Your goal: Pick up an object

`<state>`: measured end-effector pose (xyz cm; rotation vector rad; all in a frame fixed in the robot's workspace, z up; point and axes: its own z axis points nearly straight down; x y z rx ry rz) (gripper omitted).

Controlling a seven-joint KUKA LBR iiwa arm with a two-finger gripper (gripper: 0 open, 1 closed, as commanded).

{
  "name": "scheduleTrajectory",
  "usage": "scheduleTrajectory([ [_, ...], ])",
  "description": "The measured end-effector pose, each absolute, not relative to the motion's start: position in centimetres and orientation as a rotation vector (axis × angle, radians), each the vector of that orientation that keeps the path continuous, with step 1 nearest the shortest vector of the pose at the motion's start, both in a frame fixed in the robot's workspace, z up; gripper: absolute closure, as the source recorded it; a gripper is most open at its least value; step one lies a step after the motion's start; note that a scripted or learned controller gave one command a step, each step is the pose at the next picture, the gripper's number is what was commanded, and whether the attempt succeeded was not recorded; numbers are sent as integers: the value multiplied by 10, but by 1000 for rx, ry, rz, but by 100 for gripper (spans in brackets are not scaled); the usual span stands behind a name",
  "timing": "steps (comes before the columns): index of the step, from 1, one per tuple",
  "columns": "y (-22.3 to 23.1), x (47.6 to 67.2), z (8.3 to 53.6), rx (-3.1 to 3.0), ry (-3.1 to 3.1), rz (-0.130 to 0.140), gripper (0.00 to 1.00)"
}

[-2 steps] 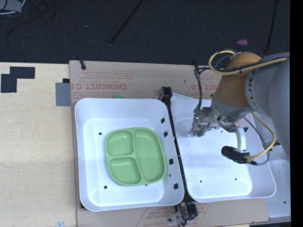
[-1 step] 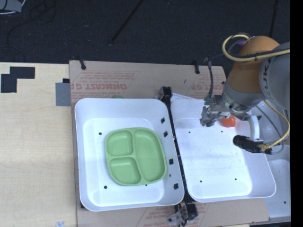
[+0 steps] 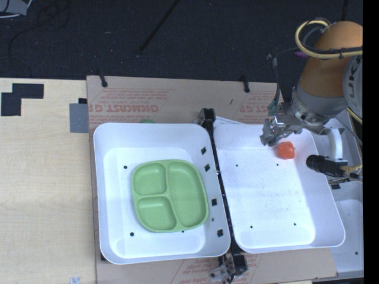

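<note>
A small orange-red object [image 3: 286, 151] lies in the right bin [image 3: 278, 218], near its far right corner. My gripper [image 3: 273, 132] hangs just up and to the left of it, close to the bin's far wall, and nothing shows between its fingers. The grey arm with its orange band [image 3: 334, 43] reaches in from the upper right. A green three-compartment plate [image 3: 170, 195] rests in the middle of the left bin [image 3: 112, 218].
A black divider rail [image 3: 216, 182] runs between the two bins. A black cylindrical part [image 3: 323, 164] sticks out over the right bin's right rim. Cardboard lies under the bins, and wooden bench surface extends to the left.
</note>
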<state>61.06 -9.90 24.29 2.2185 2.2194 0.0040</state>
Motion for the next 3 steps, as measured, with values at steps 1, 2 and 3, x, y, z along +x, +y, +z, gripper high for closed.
scheduleTrajectory([
  [1,-100,611,296,2220,2220,2,100],
  [2,-56,606,291,2221,2226,-3,100],
  [3,-3,591,271,2221,2229,-4,100],
])
